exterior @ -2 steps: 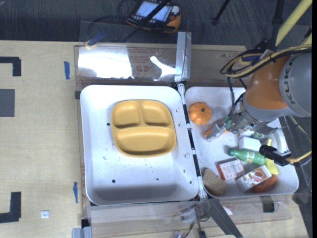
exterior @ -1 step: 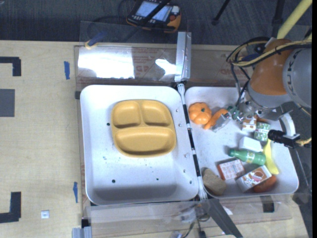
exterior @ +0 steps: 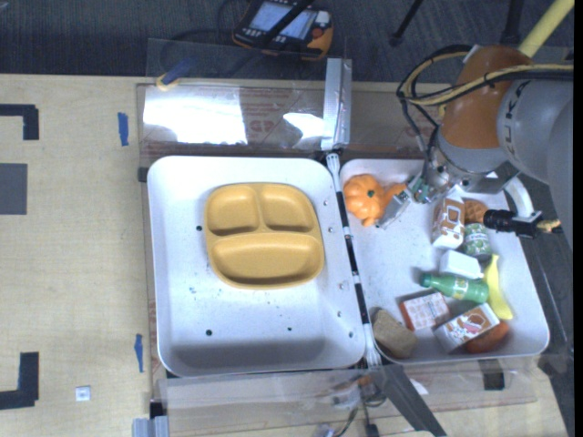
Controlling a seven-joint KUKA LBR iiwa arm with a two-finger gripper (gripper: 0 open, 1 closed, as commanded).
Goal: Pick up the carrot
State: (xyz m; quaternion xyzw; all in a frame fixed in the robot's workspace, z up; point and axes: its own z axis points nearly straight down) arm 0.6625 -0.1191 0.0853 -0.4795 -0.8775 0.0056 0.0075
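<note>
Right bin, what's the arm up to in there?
The KUKA arm reaches in from the right, with its gripper low at the back of the right bin, beside a small orange pumpkin. An orange piece that may be the carrot lies right at the gripper, but a grasp can't be confirmed. Other toy food, including a green bottle and a banana, lies nearer the front. The left bin holds a yellow divided plate.

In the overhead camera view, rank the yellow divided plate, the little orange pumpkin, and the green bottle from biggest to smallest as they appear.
1. Yellow divided plate, by far the largest.
2 and 3. Orange pumpkin and green bottle look about alike: the pumpkin is rounder, the bottle longer and thinner, so I won't rank them.
</note>
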